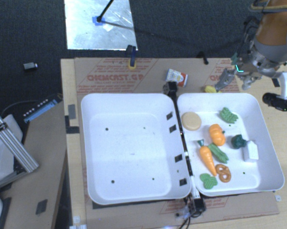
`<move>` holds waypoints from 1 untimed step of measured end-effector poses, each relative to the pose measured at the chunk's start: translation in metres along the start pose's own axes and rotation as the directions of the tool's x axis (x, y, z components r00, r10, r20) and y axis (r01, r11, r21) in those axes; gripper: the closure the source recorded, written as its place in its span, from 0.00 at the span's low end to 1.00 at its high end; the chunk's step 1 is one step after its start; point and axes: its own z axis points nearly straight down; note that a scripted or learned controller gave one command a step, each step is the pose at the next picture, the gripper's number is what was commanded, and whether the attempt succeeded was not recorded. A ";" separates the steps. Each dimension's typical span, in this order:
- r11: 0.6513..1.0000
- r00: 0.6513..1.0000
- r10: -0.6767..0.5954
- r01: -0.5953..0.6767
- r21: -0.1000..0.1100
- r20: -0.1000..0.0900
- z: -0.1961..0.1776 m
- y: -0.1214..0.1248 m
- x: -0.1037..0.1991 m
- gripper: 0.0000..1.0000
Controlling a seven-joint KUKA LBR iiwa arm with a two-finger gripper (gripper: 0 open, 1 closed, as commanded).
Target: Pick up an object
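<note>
Closest to the camera in the right bin (266,144) you've got a little green leafy piece (208,181) and a pretzel (223,172), then a carrot (207,159) lying at a slant with a green pod (219,153) right beside it. A bit further back there's a white block (251,150) touching a dark green lump (237,141), an orange thing (217,134), a tan disc (191,121) and another leafy bit (228,115). Everything's just scattered loose, well apart enough that most pieces look grabbable, I'd guess that's the point. Left bin (130,148) sits alongside. The gripper (233,77) hangs past the far rim of the right bin, over the cardboard near a small yellow item (209,89), fingers spread apart and holding nothing, so no pick has started yet
</note>
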 end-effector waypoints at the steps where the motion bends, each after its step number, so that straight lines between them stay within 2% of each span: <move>1: 1.000 1.000 0.007 -0.007 0.002 -0.004 0.163 -0.071 -0.044 0.00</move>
